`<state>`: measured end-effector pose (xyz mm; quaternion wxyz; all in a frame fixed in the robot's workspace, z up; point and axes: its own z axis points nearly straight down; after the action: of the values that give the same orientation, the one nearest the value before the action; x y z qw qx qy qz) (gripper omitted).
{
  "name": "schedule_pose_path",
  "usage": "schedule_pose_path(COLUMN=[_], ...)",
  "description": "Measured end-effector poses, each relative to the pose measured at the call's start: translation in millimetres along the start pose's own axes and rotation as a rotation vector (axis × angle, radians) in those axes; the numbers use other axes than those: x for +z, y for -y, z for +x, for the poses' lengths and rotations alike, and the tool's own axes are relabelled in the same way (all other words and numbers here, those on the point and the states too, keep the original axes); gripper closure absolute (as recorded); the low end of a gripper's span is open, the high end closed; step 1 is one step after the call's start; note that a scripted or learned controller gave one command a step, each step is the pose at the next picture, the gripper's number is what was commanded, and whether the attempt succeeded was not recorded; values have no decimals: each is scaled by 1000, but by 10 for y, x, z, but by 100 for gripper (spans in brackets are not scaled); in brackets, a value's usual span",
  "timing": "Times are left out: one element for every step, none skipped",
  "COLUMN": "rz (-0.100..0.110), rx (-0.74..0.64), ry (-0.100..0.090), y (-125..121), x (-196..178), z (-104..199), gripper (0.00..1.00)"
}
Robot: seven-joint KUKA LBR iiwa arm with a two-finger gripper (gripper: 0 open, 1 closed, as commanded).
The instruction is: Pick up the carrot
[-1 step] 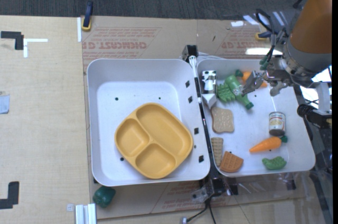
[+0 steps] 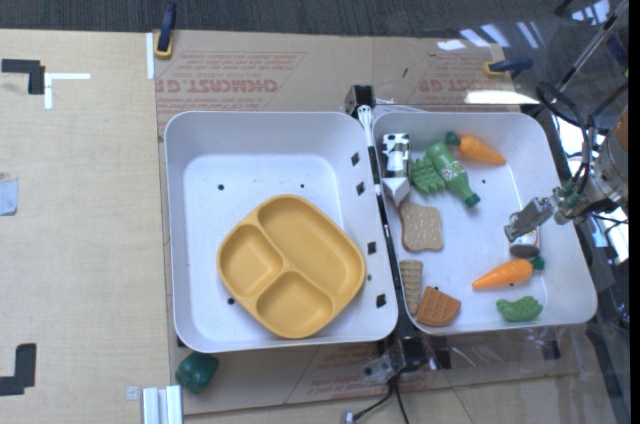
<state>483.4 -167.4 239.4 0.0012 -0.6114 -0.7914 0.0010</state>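
The arm is in its approach: the pincer (image 2: 523, 222) hovers over the right bin (image 2: 560, 292) just above the carrot (image 2: 503, 274), which lies near that bin's front right corner, and whether it is released or clenched I cannot tell, though nothing shows in its grip. The next move, as I judge it, calls for a short descent straddling the carrot across its width. A small green piece (image 2: 520, 309) sits just in front of the carrot and could be nudged, while a second carrot (image 2: 479, 150), a green bottle (image 2: 447, 173), bread slices (image 2: 422, 228) and a cracker (image 2: 437, 307) lie farther from it.
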Motion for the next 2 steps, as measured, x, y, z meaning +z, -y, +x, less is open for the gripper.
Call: schedule_pose_path(rz=[-5,-2], rx=[74,-167], ry=[2,0], y=[117,39], x=[1270,1486], z=[-299,10], gripper=[0,0])
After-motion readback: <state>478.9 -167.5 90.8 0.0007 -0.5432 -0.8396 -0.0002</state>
